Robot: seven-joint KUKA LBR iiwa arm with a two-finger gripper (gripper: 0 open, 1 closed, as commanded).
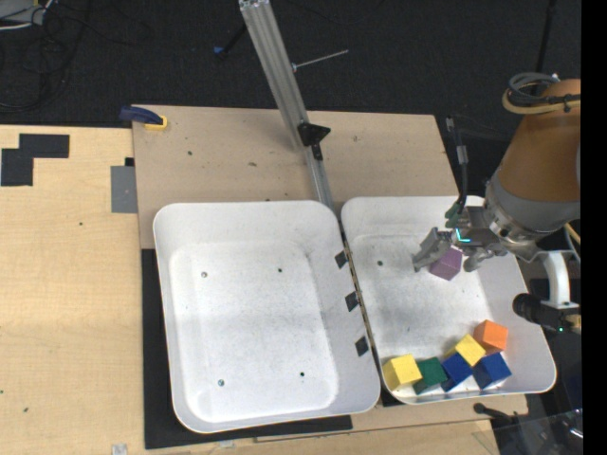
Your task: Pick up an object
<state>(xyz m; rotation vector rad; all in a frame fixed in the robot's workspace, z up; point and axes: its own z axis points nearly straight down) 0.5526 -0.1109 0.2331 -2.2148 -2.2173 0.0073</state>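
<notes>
Purple block [445, 264] sits between the fingers of the gripper [448, 254], which is clenched on it, over the middle of the right bin [398, 230]. Nearest the camera, a cluster of blocks lies in that bin's front corner: yellow [402, 370], green [430, 374], blue [456, 372], another yellow [469, 350], another blue [491, 369], and orange [491, 334]. The left bin [190, 230] lies beside it. Both rest on a tan wooden bench [237, 154]. Farther back, a slanted metal rail [281, 74] rises against a dark floor with cables [28, 8].
</notes>
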